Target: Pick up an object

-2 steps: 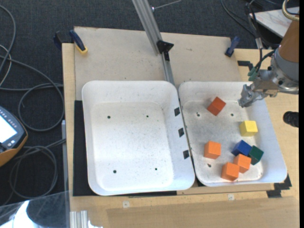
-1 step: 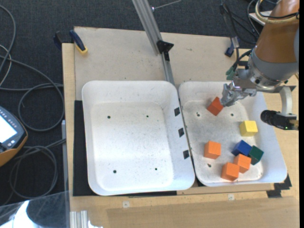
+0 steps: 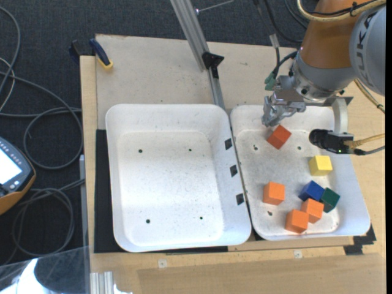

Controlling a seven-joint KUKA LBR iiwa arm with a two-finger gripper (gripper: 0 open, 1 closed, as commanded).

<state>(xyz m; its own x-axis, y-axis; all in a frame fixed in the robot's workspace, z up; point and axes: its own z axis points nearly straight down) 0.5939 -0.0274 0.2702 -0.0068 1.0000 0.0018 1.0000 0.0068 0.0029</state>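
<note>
Black cables [image 3: 37, 121] on dark carpet, beige wooden tabletop [image 3: 159, 72]; end effector [image 3: 277, 120] above small red-orange cube [image 3: 278, 136], pinch undeterminable.

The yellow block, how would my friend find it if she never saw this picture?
Look in the right-hand white bin, along its right side. The yellow block sits there alone, above the blue block and green block. It is the only yellow one.

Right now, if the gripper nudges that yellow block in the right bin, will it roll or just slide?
The yellow block looks like a flat-faced cube, so it should probably slide, not roll. It seems rigid and likely light. It sits apart from the blue block, so a short push shouldn't disturb others.
</note>
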